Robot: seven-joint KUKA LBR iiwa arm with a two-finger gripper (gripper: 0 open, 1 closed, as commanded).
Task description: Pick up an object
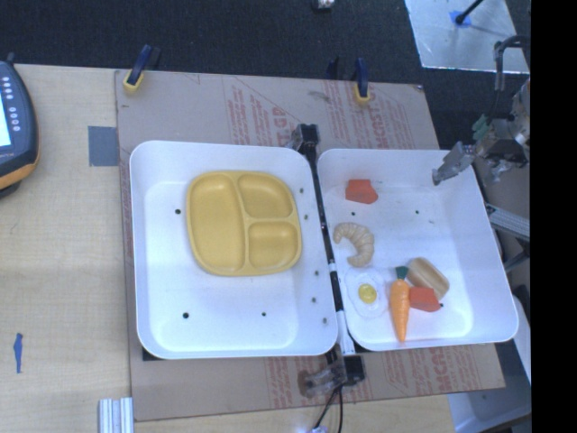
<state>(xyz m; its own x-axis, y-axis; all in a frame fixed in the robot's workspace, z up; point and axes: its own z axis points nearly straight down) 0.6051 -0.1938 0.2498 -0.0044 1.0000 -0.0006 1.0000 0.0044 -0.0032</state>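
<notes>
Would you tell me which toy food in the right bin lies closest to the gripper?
The red block, alone at the bin's far end. The gripper is at the far right rim; the croissant, egg, carrot and hot dog lie nearer the camera.

- An orange-red block (pixel 361 191) is seen in the right bin (pixel 469 242), at its far left part.
- A beige croissant (pixel 355 242) is laid below this block.
- A fried egg (pixel 366 293), a carrot (pixel 399 309) and a hot dog (pixel 427 278) are grouped near the bin's front edge.

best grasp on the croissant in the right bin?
Take the croissant across the thick middle of its arc, end effector coming straight down from above. It lies flat and stands apart from the fried egg and the bin divider, so there looks to be finger room on both sides. The tapered ends would probably slip.
</notes>
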